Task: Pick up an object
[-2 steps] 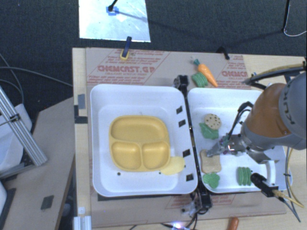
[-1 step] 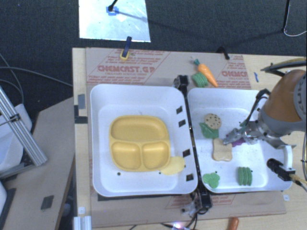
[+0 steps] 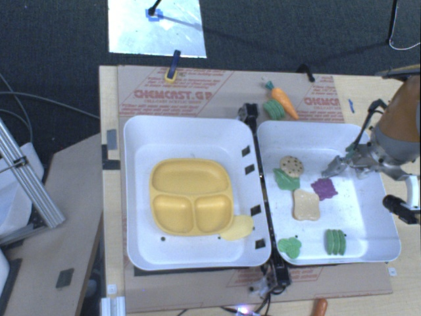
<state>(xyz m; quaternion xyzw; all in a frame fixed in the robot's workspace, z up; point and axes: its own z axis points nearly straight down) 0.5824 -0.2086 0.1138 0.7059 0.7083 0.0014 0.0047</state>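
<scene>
Hovering low over the right bin (image 3: 388, 242), the gripper (image 3: 334, 166) is seen just above and beside the purple piece (image 3: 324, 188). Whether it is apart or together cannot be told, and nothing is seen carried. No pickup is judged done yet; the grasp and the lift are left. Close by in that bin lie a spotted cookie (image 3: 291, 165), a pale bread slice (image 3: 306, 205) and green pieces. A yellow divided tray (image 3: 191, 195) sits in the left bin (image 3: 141, 137).
</scene>
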